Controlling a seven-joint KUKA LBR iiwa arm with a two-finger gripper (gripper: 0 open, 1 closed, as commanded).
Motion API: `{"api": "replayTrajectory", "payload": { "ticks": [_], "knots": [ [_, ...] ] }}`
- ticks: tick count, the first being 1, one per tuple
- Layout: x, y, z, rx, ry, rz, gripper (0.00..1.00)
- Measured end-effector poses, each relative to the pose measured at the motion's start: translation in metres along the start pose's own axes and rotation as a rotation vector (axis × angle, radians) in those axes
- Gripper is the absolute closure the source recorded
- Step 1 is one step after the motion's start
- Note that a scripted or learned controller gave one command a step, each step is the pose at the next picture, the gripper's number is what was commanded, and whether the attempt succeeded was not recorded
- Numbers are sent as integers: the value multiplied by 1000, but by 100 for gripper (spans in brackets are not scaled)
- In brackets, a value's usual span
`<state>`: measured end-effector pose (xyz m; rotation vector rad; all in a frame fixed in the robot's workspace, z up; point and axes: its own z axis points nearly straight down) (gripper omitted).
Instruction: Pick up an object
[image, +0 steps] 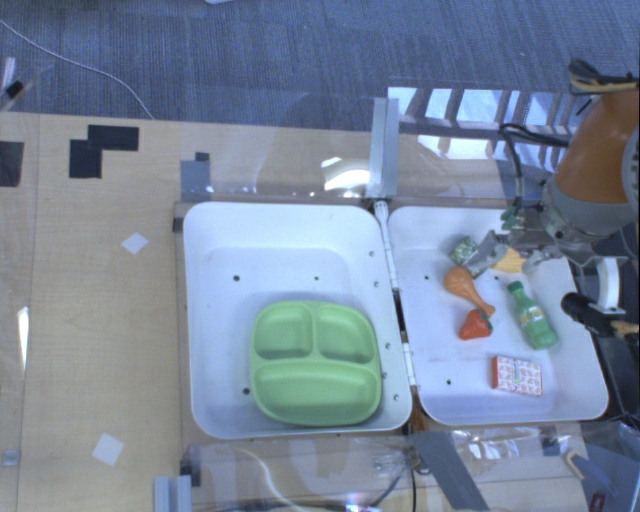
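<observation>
Wooden bench (90, 330), two white bins. Left bin (215, 300): green divided plate (316, 362). Right bin (430, 380): gripper (507, 243) at far side, grip cannot tell; just beside it a green wrapper (462, 250), drumstick (469, 288), strawberry (476, 324), green bottle (530, 315); patterned card (516, 375) farther off.

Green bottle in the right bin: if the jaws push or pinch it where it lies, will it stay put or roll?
The green bottle lies on its side on the right bin's smooth white floor, so a sideways push would probably roll it. Its rounded body looks like glossy plastic, so a pinch may slip. It appears small and toy-like, so probably light and easily knocked toward the red strawberry.
</observation>
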<state>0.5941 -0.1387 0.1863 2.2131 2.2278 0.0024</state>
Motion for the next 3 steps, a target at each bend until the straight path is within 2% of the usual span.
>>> {"api": "replayTrajectory", "payload": {
  "ticks": [1, 2, 3],
  "knots": [
    [-6, 7, 99, -8, -2, -59, 0],
    [-6, 10, 86, -15, -3, -61, 100],
    [52, 22, 5, -4, 0, -25, 100]
  ]
}}
